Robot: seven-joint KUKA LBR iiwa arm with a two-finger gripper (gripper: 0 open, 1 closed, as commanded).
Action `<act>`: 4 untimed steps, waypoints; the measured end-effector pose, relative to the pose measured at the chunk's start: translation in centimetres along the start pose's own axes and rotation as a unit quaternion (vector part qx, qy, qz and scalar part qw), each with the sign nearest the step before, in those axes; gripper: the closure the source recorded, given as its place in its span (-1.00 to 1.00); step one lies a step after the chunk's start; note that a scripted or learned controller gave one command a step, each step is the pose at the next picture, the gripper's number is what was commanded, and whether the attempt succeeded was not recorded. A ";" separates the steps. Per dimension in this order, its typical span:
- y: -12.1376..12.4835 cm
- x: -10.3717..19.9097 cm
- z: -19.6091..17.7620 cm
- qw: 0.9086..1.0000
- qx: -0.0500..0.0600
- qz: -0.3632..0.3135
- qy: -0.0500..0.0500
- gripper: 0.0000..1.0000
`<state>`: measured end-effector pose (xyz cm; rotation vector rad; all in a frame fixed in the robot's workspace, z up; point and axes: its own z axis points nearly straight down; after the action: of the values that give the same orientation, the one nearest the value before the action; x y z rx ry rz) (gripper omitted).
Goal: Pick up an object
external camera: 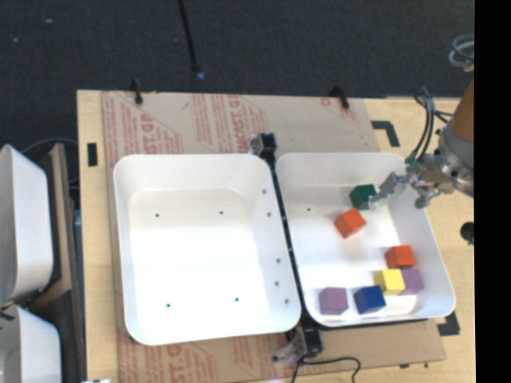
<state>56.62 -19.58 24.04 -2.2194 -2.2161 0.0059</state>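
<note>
My right bin (419, 214) is white, and in it sit a dark green block (363, 195); an orange block (350, 223); a red-orange block (400, 256); a yellow cube (392, 280); two purple blocks (333, 300); a blue cube (369, 298); beside it, the left bin (132, 214) is white too.

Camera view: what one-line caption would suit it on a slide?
Arm's pincer beside a green block in the right bin, with six more coloured blocks nearby; left bin alongside.

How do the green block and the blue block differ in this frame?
The green block sits near the right bin's far wall, right by the gripper; the blue block lies at the near wall, beside the yellow block. Both are small cubes in that bin.
</note>
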 end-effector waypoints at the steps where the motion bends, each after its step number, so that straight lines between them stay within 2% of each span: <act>1: 0.1 0.0 -0.4 1.000 -0.004 -0.001 -0.001 -1.00; 4: -0.7 0.9 14.2 1.000 -0.002 0.000 0.000 -1.00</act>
<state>55.81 -18.69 9.84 -2.2202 -2.2190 0.0033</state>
